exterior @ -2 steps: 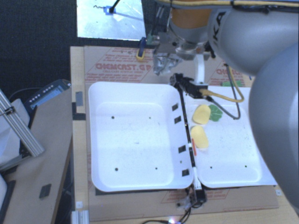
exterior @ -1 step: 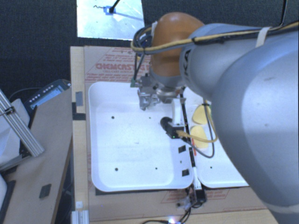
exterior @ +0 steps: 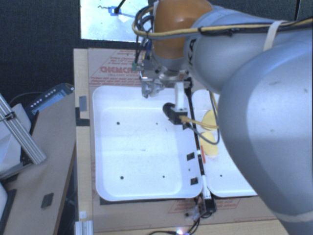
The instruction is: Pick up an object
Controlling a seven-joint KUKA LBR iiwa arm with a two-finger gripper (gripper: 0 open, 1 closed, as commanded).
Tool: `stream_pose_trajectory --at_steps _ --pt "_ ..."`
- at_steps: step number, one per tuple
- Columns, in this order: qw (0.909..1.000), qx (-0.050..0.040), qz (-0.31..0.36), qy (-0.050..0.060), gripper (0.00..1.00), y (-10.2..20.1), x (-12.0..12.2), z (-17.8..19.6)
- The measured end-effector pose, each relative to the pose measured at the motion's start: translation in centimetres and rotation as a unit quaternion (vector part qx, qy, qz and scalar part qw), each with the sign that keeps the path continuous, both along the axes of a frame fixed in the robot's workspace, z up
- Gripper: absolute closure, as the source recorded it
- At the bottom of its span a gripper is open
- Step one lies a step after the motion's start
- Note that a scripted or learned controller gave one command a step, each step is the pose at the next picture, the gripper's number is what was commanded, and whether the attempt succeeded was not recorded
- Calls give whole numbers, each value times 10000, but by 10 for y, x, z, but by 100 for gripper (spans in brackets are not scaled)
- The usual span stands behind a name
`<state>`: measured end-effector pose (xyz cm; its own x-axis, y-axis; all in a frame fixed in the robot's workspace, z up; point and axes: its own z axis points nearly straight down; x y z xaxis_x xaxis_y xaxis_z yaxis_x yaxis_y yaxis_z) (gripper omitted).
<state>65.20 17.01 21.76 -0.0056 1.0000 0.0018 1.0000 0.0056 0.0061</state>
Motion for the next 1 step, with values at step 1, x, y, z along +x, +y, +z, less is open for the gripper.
stream_pose_trajectory --at_steps 1 --pt "10000 -11 -40 -17 100 -55 8 75"
